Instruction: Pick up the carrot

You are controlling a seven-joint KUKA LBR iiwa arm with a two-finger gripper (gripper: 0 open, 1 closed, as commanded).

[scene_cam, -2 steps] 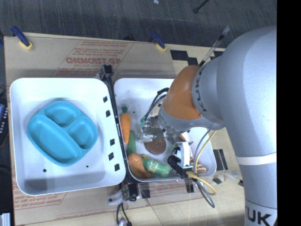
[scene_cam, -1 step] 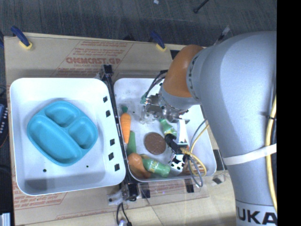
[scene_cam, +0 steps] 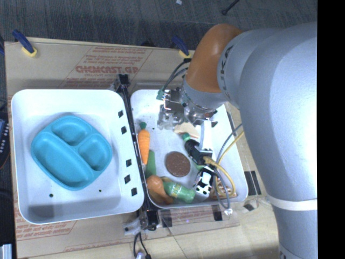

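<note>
Two white bins sit side by side on the bench, and we find the carrot (scene_cam: 144,144) in the right bin (scene_cam: 237,171), lying lengthwise just beside that bin's left wall, its green top pointing to the far end. We see the gripper (scene_cam: 173,112) hovering over the far part of the same bin, near the carrot's leafy end but apart from it, with nothing visibly between it and the bin floor; whether it stands apart or together we cannot tell, since the wrist hides that. We judge the pick as not yet begun. Around the carrot the bin is crowded: a green vegetable (scene_cam: 152,163) touches its near tip, an orange-brown rounded item (scene_cam: 156,186) and a green piece (scene_cam: 180,192) lie beyond that, and a brown disc (scene_cam: 177,164) sits near its right side. The left bin (scene_cam: 21,144) holds a blue divided plate (scene_cam: 71,151), well apart from the work. We think the chief risk is the wall: a descent too close to it could strike the rim or leave no room on that side, and the smooth, tapered carrot could roll or slip out; a grasp placed too low might catch the green vegetable instead
</note>
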